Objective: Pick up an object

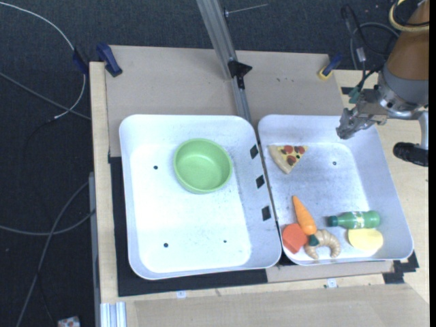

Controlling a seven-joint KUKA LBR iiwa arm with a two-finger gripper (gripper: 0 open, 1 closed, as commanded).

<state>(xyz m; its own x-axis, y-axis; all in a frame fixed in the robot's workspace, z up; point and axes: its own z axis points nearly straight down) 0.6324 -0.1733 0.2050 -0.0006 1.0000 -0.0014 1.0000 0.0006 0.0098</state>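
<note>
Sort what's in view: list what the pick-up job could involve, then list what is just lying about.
Job:
gripper
pizza slice
carrot
green bottle
yellow piece
red piece
croissant
green bowl

Lying about:
blue clamp
metal pole
cables

A bowl (202,165) sits in the left bin (146,251), toward its upper middle. In the right bin (392,203), a pizza slice (287,155) lies upper left; carrot (304,214), bottle (353,219) and croissant (324,244) cluster along the lower edge.
</note>
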